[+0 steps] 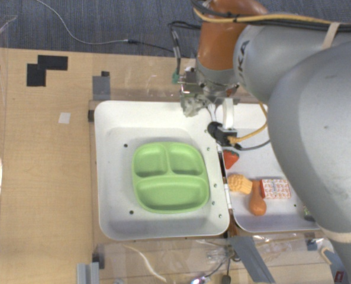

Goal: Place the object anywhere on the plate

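Note:
A light green plate (170, 177) with three compartments lies in the left white bin (113, 158), and nothing rests on it. In the right bin (282, 218) lie a small red item (229, 157), a yellow ridged piece (240, 184), an orange carrot-shaped item (257, 203) and a small red-and-white box (276, 188). My gripper (208, 108) hangs below the orange wrist band, over the far edge where the two bins meet. It is beyond the plate's far right corner and beyond the red item. I see nothing held in it.
The grey arm covers most of the right bin and the right side of the view. The divider wall (222, 176) between the bins runs just right of the plate. Cables trail on the floor beyond the bench, and black patches mark the wood at far left.

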Available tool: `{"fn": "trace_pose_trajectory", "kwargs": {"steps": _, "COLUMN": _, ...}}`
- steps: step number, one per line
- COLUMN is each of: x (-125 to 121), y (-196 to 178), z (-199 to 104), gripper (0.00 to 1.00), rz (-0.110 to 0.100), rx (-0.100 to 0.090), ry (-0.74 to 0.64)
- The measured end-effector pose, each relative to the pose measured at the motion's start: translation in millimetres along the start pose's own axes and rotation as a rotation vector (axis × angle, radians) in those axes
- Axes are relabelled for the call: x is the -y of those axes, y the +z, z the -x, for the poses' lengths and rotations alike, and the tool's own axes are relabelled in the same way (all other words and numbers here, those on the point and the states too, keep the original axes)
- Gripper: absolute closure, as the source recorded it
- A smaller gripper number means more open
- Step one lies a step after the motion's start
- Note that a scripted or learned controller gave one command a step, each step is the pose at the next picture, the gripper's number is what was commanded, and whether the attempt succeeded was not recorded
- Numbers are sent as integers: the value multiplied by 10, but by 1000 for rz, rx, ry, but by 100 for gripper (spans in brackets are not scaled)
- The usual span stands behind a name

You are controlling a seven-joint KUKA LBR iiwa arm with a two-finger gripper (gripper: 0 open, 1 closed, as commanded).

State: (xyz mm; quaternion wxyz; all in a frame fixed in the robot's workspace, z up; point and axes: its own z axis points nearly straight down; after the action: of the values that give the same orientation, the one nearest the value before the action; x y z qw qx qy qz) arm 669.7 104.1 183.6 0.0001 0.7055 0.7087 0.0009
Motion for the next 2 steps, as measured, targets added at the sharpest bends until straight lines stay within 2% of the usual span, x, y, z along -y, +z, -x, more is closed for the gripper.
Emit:
{"fn": "trace_pose_trajectory", "kwargs": {"steps": 1, "x": 2, "y": 1, "z": 628, "gripper": 100, "rz": 0, "rx": 1, "ry": 2}}
{"fn": "trace_pose_trajectory", "kwargs": {"steps": 2, "x": 4, "y": 1, "z": 1021, "gripper": 100, "rz": 0, "rx": 1, "ry": 3}}
